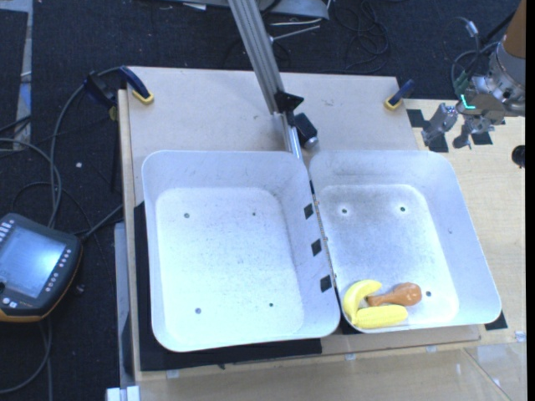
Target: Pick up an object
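On the worktop point(209, 107) two shallow white bins lie side by side, touching along the middle, so that things can pass from one to the other. The left bin point(221, 249) shows its bare speckled floor. In the right bin point(435, 215) the objects sit together in the near corner, probably pushed there: a yellow banana point(361, 295), a yellow block point(382, 317) and an orange-brown piece point(399, 293), all touching. The end effector point(456, 132) hovers beyond the far right corner, well apart from them; whether it is open or closed I cannot tell.
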Available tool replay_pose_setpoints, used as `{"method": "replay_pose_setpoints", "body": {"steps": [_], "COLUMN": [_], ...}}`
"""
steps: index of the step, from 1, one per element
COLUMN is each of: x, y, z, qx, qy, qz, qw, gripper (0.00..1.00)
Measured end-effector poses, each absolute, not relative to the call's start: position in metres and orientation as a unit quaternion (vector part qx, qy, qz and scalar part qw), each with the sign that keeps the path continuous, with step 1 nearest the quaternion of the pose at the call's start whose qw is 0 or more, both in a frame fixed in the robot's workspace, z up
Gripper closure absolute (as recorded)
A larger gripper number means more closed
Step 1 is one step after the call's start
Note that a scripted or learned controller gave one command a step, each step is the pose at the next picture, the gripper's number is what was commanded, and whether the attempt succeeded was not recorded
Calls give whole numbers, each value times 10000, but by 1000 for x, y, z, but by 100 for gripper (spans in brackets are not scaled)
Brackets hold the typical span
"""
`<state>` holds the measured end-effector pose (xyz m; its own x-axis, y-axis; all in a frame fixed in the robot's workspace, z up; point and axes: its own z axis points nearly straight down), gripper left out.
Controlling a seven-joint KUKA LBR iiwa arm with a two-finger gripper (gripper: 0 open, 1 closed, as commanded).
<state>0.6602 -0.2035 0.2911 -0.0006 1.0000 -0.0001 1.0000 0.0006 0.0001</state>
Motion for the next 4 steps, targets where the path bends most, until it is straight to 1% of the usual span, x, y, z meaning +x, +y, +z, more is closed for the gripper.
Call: {"method": "replay_pose_setpoints", "body": {"steps": [1,2,3,4], "x": [660,653,657,655], "y": [-203,-203,-208,-209], "z": [291,246,185,122], "qx": [7069,7070,7071,7071], "qy": [7073,7072,7071,7072], "qz": [0,-10,-15,-12], "qw": [0,-16,-24,-20], "gripper": [0,0,0,0]}}
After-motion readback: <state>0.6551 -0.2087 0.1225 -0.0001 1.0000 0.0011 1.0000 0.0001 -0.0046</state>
